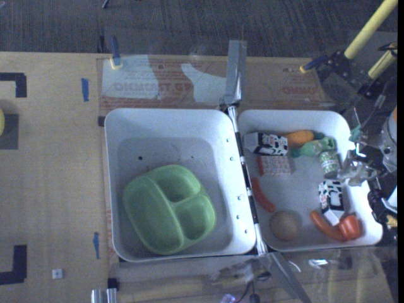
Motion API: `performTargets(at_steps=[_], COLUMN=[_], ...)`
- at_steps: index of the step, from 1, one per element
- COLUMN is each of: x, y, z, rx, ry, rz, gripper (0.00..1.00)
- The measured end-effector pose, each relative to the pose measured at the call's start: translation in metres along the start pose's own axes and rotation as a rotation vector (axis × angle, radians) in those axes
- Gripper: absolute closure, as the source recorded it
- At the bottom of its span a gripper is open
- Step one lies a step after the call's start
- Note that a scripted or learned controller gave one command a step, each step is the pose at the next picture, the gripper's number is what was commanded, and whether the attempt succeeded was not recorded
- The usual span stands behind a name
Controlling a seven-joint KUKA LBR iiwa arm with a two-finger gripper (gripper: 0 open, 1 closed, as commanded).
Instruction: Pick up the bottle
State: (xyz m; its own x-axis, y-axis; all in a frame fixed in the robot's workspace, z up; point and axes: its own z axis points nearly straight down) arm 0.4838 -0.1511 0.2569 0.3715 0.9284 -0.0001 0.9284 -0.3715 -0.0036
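A small clear bottle [327, 161] lay in the right bin [297, 120]; probably light, slick, best gripped mid-body. The gripper [353, 172] hovered beside it, its state unclear.

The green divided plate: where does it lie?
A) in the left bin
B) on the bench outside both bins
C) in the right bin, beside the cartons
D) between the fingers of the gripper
A: the green divided plate rests on the floor of the left bin, toward its front; the right bin holds the small food items instead.
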Motion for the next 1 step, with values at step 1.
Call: performTargets(at_steps=[1], x=[0.0000], y=[0.0000], z=[0.0000], rx=[0.000], ry=[0.000], rz=[0.000], gripper=[0.00])
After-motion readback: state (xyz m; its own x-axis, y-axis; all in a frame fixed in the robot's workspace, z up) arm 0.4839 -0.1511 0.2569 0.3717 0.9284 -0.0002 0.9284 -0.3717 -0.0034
